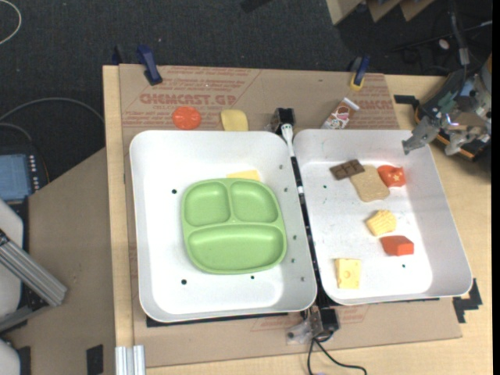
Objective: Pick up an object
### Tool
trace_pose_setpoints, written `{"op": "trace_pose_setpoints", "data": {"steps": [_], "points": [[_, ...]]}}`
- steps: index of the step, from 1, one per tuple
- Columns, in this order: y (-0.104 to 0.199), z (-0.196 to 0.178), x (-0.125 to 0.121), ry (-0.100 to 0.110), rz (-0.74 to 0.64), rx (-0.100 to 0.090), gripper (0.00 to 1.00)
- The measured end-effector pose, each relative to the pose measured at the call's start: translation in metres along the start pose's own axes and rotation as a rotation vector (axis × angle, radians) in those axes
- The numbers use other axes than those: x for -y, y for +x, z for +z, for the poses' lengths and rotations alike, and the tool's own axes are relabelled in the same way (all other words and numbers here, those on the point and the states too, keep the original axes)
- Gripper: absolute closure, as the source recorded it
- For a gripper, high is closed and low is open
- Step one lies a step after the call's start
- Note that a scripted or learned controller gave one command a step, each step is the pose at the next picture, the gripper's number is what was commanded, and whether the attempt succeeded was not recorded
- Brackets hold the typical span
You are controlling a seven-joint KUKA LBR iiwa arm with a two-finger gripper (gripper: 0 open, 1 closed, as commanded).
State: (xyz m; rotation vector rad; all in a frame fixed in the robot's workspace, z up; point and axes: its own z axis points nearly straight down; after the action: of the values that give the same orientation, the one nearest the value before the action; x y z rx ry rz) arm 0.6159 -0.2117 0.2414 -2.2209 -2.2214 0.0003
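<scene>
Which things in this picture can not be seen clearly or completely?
- Gripper: small at the right bin's far corner; whether its fingers are open or shut cannot be told.
- Arm: cut off by the picture's right edge.
- Yellow piece in the left bin: its near part is hidden by the green divided plate.
- Wrapper behind the bins: its print is too small to read.
</scene>
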Motion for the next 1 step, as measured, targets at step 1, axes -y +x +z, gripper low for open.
{"op": "trace_pose_setpoints", "data": {"steps": [1], "points": [[-0.0066,0.1561,-0.0064,0.008,-0.002,-0.013,0.0]]}}
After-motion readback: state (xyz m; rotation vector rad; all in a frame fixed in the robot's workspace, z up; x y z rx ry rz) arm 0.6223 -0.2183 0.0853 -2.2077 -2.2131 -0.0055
